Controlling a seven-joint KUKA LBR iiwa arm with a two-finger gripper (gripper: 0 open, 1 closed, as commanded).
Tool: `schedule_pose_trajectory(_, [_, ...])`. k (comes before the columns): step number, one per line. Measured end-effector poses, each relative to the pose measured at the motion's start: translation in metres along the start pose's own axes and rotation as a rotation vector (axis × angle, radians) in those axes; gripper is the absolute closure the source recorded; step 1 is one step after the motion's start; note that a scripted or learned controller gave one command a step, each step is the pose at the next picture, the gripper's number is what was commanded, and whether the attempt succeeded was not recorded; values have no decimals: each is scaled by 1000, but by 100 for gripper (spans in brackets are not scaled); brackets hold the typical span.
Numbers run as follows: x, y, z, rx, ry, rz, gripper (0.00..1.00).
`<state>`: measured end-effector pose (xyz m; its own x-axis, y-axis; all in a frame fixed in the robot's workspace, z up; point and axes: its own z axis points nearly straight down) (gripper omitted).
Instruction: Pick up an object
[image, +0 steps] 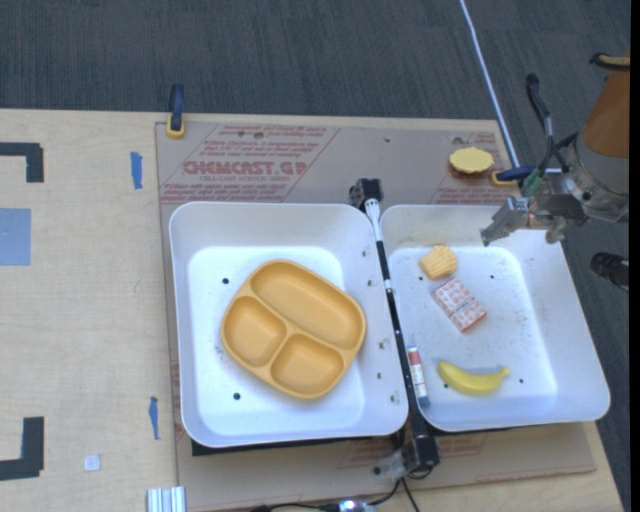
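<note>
We look down on a bench (70, 330) bearing two white bins side by side. Far left, blue tape marks (136, 170) and black corner marks (28, 160) sit on the bare wood. A printed brown board (250, 160) lies under both bins, w/ a yellow-and-blue clamp (176, 112) at its top left corner.

The left bin (200, 240) holds a yellow tray (292, 329) w/ three compartments, lying flat at the bin's centre, slightly turned.

Between the bins runs a black divider (384, 280); a marker (416, 376) w/ a white barrel rests at its lower end, on the right bin's left edge.

The right bin (560, 340) holds three items, well apart from each other: a yellow block (438, 262) near the top left, a pink-and-white packet (459, 304) just below it, and a banana (473, 378) near the bottom, lying on its side. A round yellow item (471, 161) sits on the board beyond the bin, near a blue clip (510, 176).

At right, the arm (608, 130) reaches in; its gripper (525, 215) hangs over the right bin's top rim, up and right of the block, clear of all three items. We see nothing between its fingers; whether they're apart or together we can't tell. A thin white rod (490, 80) slants across the dark floor (300, 50) above.
</note>
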<state>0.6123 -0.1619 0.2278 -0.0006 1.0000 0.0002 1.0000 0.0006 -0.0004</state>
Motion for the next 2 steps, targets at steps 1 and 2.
schedule_pose_trajectory(1, [1,51,125,-7,-3,-1,0])
schedule_pose_trajectory(2, [46,22,135,-18,-2,0,0])
